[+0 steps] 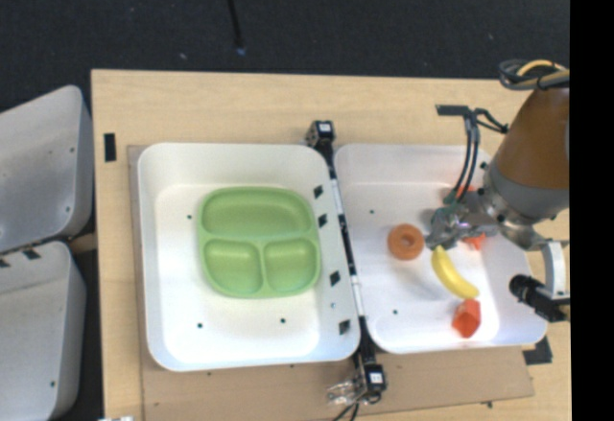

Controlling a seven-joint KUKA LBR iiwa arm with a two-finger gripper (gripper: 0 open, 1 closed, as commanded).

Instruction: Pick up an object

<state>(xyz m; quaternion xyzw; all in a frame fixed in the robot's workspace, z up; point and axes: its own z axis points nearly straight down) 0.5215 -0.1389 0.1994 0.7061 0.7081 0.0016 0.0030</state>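
Note:
The right bin (384,175) holds an orange ring (406,242), a yellow banana (453,275) and a small red object (466,316). The ring lies near the bin's middle. From just right of the ring the banana runs diagonally toward the front right, and the red object sits past its lower end. My gripper (444,229) hangs low over the bin, between the ring and the banana's upper end, close to both. I see nothing held in it. The arm's orange band (537,136) rises behind it at the right.
The left bin (163,218) holds a green three-compartment plate (259,240). A ridge with black clips (338,237) divides the two bins. Cables (468,146) trail from the arm over the right bin's back. White chairs (38,179) stand left of the bench.

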